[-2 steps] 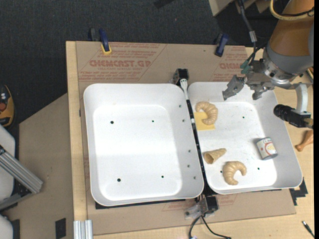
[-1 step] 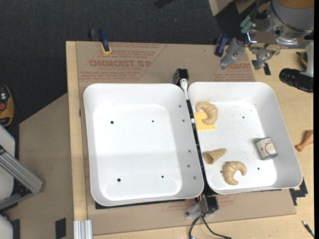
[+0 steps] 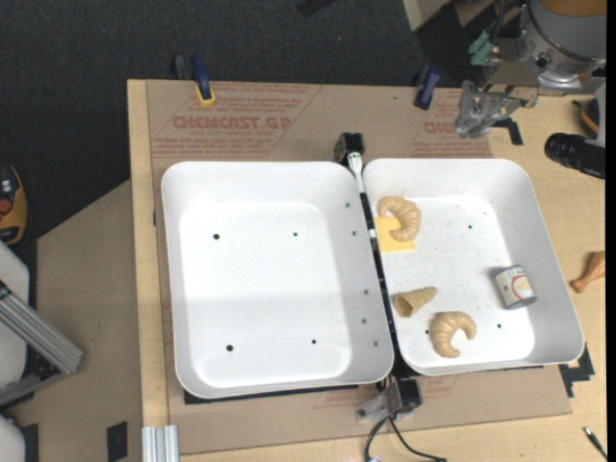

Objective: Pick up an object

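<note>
Camera view: the gripper is seen above the bench beyond the right bin's far edge; jaw state cannot be told. Contained in that bin: two croissants, yellow square, cone, small can.

left bin | blue clamps | dark carpet

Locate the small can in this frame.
The small can lies on its side in the right bin, near that bin's right wall, right of the lower croissant and the cone.
</note>
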